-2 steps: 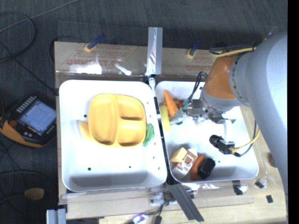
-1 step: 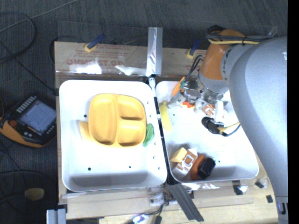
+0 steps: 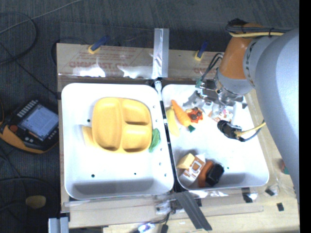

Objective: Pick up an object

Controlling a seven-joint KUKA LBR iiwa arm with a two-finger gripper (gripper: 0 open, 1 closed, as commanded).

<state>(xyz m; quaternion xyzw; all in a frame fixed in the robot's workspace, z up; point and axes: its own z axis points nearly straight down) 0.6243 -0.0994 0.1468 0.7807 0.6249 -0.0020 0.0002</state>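
My gripper (image 3: 210, 102) hangs low over the back of the right bin (image 3: 243, 164), reaching in from the right. Just left of and below it lies a small red and orange piece with a green tip (image 3: 195, 115). An orange carrot (image 3: 179, 113) lies slantwise beside that, and a pale yellow piece (image 3: 171, 122) rests against the bin's left wall. Near the front of the bin sit a tan and white boxy toy (image 3: 191, 165), an orange piece (image 3: 204, 169) and a black piece (image 3: 214, 174), all close together.
The left bin (image 3: 77, 178) holds a yellow compartment tray (image 3: 120, 124) with a green leafy piece (image 3: 155, 139) at its right edge. A handheld device (image 3: 34, 123) lies on the floor to the left, beyond the bench.
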